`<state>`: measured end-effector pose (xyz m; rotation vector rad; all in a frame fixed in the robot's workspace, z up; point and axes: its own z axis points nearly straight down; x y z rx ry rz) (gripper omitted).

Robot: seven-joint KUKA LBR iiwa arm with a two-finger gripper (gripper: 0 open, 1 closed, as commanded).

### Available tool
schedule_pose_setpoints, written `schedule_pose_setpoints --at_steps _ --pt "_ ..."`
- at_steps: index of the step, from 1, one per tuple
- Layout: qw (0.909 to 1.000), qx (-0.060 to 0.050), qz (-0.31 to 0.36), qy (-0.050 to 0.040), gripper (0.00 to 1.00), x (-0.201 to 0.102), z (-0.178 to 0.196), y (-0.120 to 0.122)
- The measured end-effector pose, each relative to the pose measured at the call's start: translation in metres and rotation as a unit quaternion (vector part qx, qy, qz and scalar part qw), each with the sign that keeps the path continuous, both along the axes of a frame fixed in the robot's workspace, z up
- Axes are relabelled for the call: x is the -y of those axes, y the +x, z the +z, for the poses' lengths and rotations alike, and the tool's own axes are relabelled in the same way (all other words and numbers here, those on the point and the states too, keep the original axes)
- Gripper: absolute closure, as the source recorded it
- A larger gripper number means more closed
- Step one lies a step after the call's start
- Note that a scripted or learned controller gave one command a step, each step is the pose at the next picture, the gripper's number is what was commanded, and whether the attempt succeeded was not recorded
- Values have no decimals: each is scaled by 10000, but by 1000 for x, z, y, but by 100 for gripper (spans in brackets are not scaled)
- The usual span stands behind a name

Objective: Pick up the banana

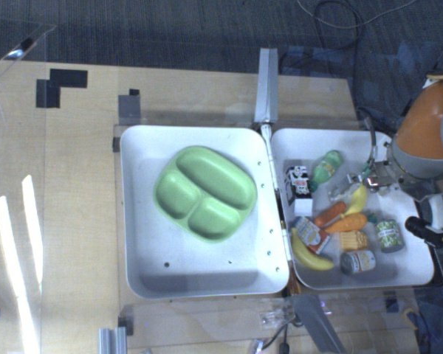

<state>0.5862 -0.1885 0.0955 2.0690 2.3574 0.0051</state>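
A yellow banana lies curved in the front left corner of the right bin, beside a snack packet. A second, smaller yellow banana-shaped piece lies near the bin's middle, above two orange carrots. My gripper hangs over the back right part of this bin, right at the upper end of the small yellow piece and well away from the big banana. I see nothing held in it. The orange-banded wrist rises behind it at the right.
The right bin also holds a green bottle, a cow-print carton, a green can, a grey can and an orange cracker pack. The left bin holds a green sectioned plate.
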Motion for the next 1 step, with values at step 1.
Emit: schedule_pose_setpoints --at_steps 1 --pt "10000 35 2 -6 100 0 12 2"
